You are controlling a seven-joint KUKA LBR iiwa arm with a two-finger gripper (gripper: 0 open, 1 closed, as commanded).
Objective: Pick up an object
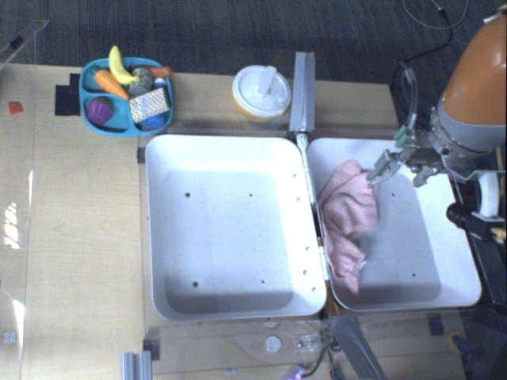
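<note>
the pincer [396, 165] hangs over the right bin [444, 287], by its far edge. a cloth [348, 220] lies in that bin, just left of the pincer. further left sits the left bin [230, 299].

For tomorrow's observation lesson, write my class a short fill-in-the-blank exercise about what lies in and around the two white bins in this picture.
1. The pink cloth lies in the ______ bin as the camera sees it.
2. The gripper hovers beside the cloth's upper ______ edge.
3. The blue tray of toy food holds a yellow ______.
4. The lidded cup stands on the bench beyond the ______ bin.

Missing words: right; right; banana; left
</note>
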